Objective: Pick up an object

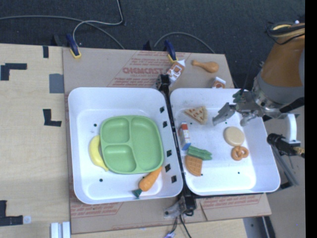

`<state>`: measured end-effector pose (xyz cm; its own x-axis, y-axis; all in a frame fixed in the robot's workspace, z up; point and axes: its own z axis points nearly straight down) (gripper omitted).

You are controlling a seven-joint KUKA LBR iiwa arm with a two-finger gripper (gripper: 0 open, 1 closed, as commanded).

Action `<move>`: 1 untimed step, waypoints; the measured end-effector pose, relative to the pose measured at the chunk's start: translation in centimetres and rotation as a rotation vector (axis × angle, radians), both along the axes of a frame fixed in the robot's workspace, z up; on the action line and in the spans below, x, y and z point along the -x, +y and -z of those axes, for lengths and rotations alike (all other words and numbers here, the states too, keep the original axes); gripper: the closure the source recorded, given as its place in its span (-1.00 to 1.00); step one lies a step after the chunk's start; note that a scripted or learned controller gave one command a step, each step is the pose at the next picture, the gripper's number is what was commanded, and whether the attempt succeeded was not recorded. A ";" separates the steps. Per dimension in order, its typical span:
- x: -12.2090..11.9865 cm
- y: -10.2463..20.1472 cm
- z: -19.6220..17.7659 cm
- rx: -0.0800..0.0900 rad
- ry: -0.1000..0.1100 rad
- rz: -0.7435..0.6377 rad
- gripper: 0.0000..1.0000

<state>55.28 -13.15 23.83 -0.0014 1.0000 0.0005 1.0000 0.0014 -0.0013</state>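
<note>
My gripper (231,120) hangs over the upper right part of the right bin (262,182), with its two dark fingers spread open and nothing between them. Just below it lies a cream oval piece (234,135), and under that a brown pretzel (239,153). A tan wedge slice (196,114) lies to the gripper's left. Near the bin's left wall are a small red, white and blue bottle (184,134), a green piece (199,153) and an orange waffle-like piece (193,165).
The left bin (79,103) holds a green divided plate (132,144), a banana (95,152) at its left and a carrot (148,181) below it. Behind the bins on the cardboard lie a drumstick (205,65), a small carton (175,71) and a small box (218,84).
</note>
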 end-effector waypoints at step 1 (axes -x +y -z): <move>-4.6 2.4 9.2 0.000 0.002 0.000 -1.00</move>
<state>59.83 -10.78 14.62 -0.0016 1.0000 0.0007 1.0000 0.0016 -0.0035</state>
